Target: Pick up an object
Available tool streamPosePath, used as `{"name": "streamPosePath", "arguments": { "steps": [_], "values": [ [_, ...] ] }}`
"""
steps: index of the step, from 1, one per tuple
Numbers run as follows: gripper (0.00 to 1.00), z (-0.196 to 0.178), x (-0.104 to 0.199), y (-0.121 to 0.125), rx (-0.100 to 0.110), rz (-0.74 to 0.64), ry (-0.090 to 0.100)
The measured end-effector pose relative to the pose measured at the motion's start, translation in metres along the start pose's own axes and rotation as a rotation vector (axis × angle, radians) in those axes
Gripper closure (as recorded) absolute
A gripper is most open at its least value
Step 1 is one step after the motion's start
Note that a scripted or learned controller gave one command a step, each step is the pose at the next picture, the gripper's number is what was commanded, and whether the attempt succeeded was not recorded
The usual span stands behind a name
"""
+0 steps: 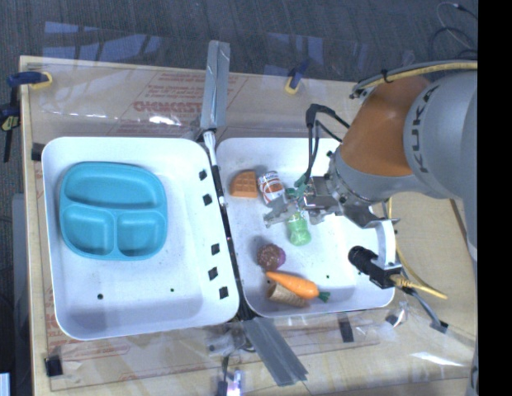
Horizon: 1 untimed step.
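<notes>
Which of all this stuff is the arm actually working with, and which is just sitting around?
Part of the job:
gripper, low over the right bin
green bottle, closest to it
small can
bread piece
dark round item
carrot

Just lying about:
blue divided tray in the left bin
</notes>
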<state>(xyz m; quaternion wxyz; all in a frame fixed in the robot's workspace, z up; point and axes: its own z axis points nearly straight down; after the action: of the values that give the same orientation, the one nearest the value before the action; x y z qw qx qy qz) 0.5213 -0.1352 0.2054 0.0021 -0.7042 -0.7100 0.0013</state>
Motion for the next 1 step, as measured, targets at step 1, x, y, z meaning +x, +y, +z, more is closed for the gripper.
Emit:
{"name": "streamPosePath", "arguments": {
  "steps": [1],
  "values": [
    [0.0, 0.0619, -0.0363, 0.0561, 0.0, 0.047, -0.001]
  ]
}}
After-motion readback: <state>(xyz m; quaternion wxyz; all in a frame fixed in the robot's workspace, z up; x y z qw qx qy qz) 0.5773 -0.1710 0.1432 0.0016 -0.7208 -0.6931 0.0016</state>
